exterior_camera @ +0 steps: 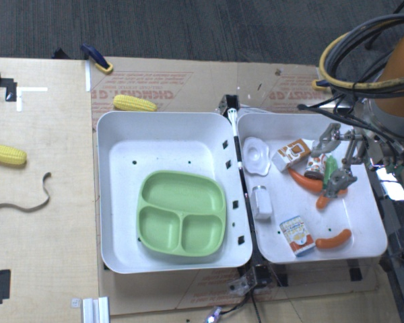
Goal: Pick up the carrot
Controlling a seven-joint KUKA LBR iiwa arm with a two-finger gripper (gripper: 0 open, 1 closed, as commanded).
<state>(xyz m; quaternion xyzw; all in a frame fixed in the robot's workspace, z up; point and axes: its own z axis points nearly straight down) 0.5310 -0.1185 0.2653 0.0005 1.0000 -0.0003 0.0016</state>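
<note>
The carrot [301, 178], orange with a green leafy top, lies at a slant in the middle of the right bin [370, 244]. My gripper [337, 175] reaches in from the right and sits directly over the carrot's green end. Its fingers look spread to either side of the green top, so the gripper is open. Its metal parts hide the thick end of the carrot, and I cannot tell whether they touch it.
The right bin also holds an orange-and-white carton [293, 153], a white cup [256, 155], a white block [261, 202], a small juice box [296, 235] and a sausage [333, 239]. A green divided plate [182, 214] lies in the left bin. Corn cobs [133, 103] lie outside on the bench.
</note>
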